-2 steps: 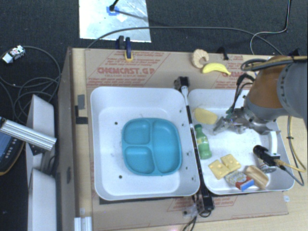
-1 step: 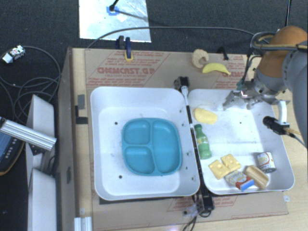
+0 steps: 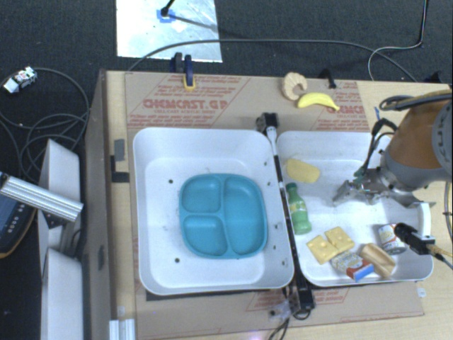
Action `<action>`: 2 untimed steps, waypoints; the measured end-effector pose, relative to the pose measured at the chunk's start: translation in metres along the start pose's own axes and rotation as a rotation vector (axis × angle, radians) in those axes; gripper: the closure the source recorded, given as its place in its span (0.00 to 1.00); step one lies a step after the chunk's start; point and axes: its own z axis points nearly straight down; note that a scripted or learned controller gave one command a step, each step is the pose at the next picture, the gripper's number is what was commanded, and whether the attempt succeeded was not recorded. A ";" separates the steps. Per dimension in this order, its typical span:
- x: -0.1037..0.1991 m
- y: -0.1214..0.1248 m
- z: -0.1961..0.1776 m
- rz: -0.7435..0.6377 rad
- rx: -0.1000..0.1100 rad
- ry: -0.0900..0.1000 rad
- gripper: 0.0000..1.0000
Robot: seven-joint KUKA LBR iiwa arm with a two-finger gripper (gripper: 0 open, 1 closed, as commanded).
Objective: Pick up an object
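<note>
My arm: was grey with an orange band
Bins: were white
Divided plate: was light blue
Bottle: was green, paler label
Banana: was yellow
Cheese slices: were yellow, spotted with holes
Bench: was tan cardboard, red print
Floor: was dark grey

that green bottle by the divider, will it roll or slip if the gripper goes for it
The green bottle lies on its side against the divider, so a nudge would probably roll it. Its rounded, smooth-looking body may slip between fingers. It looks like a small toy, likely light.
</note>
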 end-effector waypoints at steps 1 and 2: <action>-0.026 0.102 -0.094 -0.004 -0.007 -0.002 0.00; -0.023 0.009 0.000 0.000 -0.001 0.000 0.00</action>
